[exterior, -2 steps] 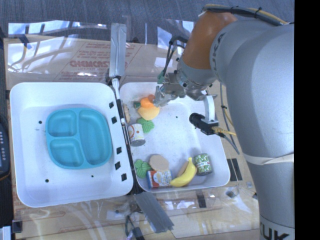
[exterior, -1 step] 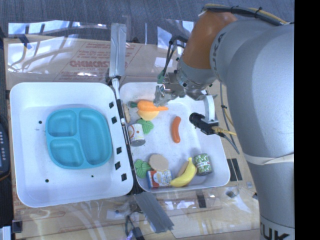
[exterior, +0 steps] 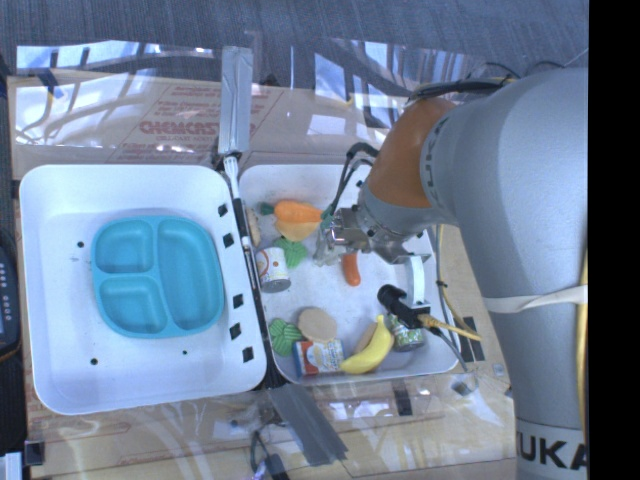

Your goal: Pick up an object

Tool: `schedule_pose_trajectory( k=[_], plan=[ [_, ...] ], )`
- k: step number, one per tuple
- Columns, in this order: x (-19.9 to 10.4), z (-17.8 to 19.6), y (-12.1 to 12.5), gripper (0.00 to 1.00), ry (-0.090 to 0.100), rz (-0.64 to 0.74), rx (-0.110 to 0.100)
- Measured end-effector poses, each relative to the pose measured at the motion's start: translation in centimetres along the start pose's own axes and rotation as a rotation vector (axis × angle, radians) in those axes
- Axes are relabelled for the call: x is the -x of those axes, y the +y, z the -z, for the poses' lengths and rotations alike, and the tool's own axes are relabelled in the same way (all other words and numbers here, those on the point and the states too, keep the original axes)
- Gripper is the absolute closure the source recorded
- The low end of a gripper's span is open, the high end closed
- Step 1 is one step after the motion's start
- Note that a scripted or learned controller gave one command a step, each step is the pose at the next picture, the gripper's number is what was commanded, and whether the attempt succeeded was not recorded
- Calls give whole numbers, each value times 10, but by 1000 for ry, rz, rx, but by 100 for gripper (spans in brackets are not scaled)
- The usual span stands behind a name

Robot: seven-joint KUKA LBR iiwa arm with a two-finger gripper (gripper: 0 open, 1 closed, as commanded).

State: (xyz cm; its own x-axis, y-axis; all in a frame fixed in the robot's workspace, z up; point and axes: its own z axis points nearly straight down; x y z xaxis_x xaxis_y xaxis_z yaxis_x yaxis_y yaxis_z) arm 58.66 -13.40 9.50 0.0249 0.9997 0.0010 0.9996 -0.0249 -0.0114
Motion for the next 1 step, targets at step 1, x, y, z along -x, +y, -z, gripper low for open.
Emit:
schedule_pose_trajectory(
  k=[1],
  plan=[
    [32, -3, -9, 0, 0, 110, 7]
  ],
)
